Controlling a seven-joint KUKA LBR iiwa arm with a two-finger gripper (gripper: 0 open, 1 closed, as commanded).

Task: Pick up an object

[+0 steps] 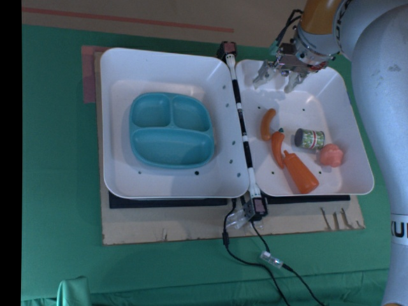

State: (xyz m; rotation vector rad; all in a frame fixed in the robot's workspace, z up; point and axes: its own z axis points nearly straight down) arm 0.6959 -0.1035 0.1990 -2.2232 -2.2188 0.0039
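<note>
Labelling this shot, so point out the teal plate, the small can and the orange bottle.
teal plate point(171, 130): camera view, divider ridge.
small can point(310, 138): camera view, green label.
orange bottle point(300, 173): camera view, middle of body.

The arm point(382, 101) at the right of the frame is a thick, smooth, rounded shell of pale grey. Black lettering, cut by the frame's edge, marks it at the lower right. An orange band point(322, 5) rings it at the upper right, above a grey wrist collar. Below sits the gripper point(278, 76), a compact silvery metal block with pale fingers point(262, 75). Thin dark cables point(287, 25) loop along its upper left side.
</note>
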